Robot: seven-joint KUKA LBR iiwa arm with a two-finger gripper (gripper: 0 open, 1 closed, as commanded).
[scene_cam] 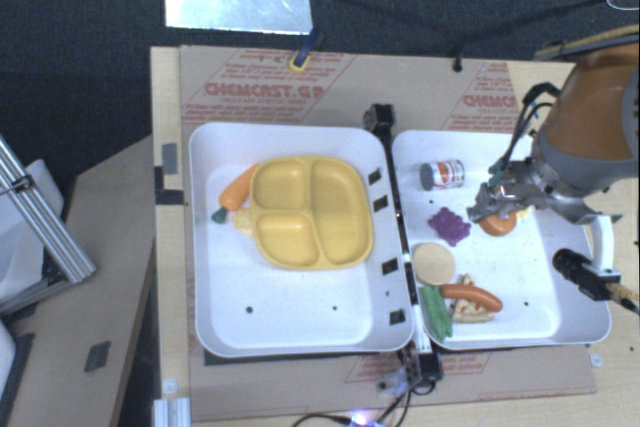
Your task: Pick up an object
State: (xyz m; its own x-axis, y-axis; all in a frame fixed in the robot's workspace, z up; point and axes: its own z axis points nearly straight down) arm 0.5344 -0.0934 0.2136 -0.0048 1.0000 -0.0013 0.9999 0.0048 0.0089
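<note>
So starting at the left of the frame: the left bin (215,315) has a yellow divided plate (305,213) sitting in its upper middle. Tucked against the plate's left edge is a carrot (236,188), tilted, with its green end pointing down-left. There's also a pale yellowish bit peeking out from under the plate just below the carrot, can't tell what it is.

Moving right past the divider, the right bin (570,320) holds the rest. Near its top left a small can (443,175) lies on its side. Below that is a purple grape bunch (450,225), then a round tan cookie-looking disc (434,263) near the divider. Lower still, a green pod (436,310) lies along the bottom left of the bin, and just beside it is a hot dog (472,299) in a bun.

The gripper (497,202) is down in the upper right part of the right bin, right over an orange thing (499,223) that pokes out under it, just right of the grapes. Honestly can't tell how far apart the tool's tips are or whether it's got hold of that orange thing. The arm (597,130) comes in from the right edge.
</note>
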